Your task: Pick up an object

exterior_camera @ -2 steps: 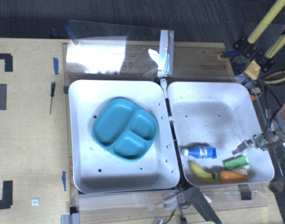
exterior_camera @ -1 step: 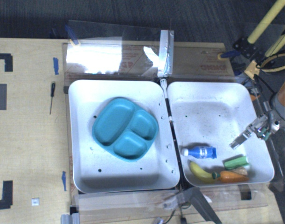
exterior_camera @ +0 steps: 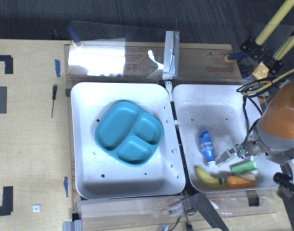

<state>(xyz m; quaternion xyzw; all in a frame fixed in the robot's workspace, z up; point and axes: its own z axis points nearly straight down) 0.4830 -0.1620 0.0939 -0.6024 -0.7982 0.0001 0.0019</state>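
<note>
Silver 2-finger claw [exterior_camera: 229, 154] low in right white bin [exterior_camera: 219, 100], beside green cylinder [exterior_camera: 243, 167]; finger state unclear.

The arm [exterior_camera: 280, 121] is grey with a wide orange band; black cables [exterior_camera: 252, 88] run along it.

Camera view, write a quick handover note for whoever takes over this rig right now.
Hand: low in the right bin, beside the blue bottle; grip state unclear, nothing seen held.
Things: blue bottle, banana, carrot and green piece lie in the right bin; blue divided tray in the left bin.
Done: arm has reached in.
Left: grasp and lift one object.
</note>
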